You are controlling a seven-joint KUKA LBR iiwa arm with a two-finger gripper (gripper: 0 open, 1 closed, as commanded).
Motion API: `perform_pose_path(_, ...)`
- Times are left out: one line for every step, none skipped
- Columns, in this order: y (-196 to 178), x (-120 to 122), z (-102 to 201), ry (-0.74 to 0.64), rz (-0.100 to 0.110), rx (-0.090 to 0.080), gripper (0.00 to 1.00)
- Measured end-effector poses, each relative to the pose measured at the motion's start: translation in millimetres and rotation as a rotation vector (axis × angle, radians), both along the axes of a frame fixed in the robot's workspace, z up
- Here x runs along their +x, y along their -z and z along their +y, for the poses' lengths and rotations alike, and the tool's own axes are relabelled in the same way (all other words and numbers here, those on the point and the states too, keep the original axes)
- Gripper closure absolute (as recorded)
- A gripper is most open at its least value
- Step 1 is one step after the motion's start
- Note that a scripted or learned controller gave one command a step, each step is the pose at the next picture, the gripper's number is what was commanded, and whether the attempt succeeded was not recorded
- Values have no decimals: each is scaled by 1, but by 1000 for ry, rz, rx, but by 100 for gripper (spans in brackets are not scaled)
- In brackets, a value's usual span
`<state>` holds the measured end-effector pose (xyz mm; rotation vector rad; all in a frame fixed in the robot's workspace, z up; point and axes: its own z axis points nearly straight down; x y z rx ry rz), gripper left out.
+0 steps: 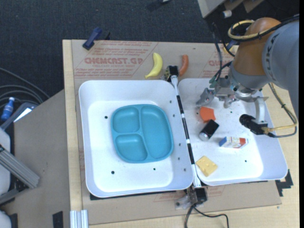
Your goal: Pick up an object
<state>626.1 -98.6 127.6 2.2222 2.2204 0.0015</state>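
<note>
Bright, even overhead light; soft shadows, slight blur.

Dark carpet floor (71, 8) — cables (19, 87) at left — tan bench (71, 127).

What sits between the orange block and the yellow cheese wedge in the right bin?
In the camera view, the black cylinder lies between the orange block and the cheese wedge, close below the block, with bare bin floor before the wedge.
</note>
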Motion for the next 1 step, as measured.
perform_pose_path(43, -87, -13, 0, 3, 1, 0)
